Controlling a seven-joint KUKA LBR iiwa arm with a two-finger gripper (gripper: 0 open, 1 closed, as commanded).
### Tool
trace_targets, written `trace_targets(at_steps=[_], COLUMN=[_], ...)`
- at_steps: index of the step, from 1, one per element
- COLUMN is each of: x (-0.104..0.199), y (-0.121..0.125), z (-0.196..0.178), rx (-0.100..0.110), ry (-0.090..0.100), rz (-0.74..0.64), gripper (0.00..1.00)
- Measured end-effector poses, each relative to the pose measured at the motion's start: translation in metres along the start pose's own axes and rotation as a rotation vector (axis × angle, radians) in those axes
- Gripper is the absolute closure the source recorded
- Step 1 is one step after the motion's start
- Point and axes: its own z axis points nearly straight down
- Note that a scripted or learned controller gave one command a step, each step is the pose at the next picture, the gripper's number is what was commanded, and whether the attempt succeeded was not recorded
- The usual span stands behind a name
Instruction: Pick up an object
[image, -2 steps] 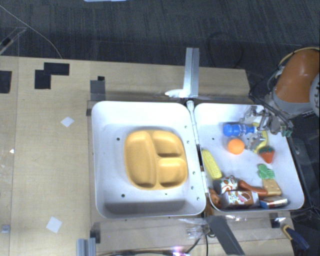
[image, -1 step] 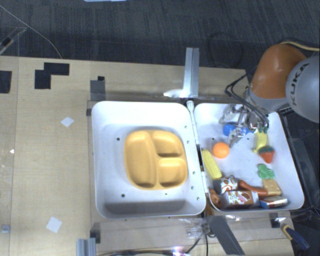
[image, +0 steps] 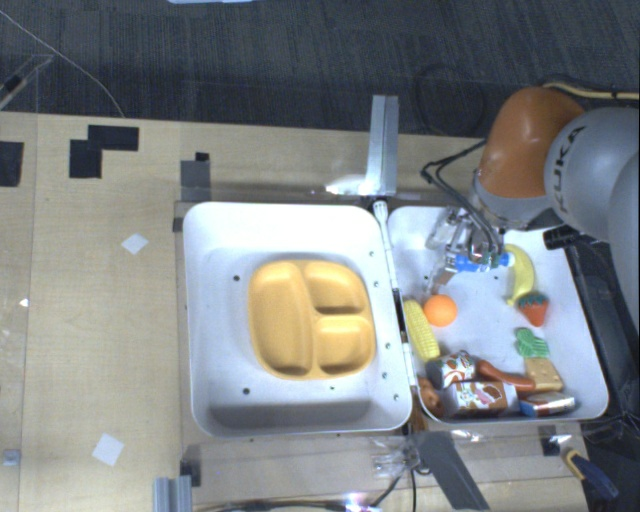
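Note:
My gripper (image: 447, 268) hangs over the right bin (image: 580, 330), near its back left part, fingers pointing down and to the left. An orange ball (image: 440, 311) lies just below and in front of the fingertips, apart from them. A corn cob (image: 420, 331) rests along the bin's left wall beside the ball. A banana (image: 522, 274) lies right of the gripper, with a strawberry (image: 535, 308) under its tip. Nothing shows between the fingers.
The left bin (image: 215, 300) holds a yellow divided tray (image: 308, 317). Along the right bin's front lie a green piece (image: 532, 343), a toast-like piece (image: 545, 374), a brown bottle (image: 470, 397) and a sausage (image: 500, 376). A metal post (image: 382, 150) stands behind the bins.

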Motion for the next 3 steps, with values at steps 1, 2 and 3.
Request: trace_targets(at_steps=[1, 2, 3], x=[-0.006, 0.013, 0.022], y=[-0.117, -0.070, 0.007], z=[-0.062, 0.001, 0.002], rx=[-0.005, -0.012, -0.016], ry=[-0.028, -0.022, -0.017], rz=[0.040, 0.311, 0.593], gripper=[0.00, 0.00, 0.00])
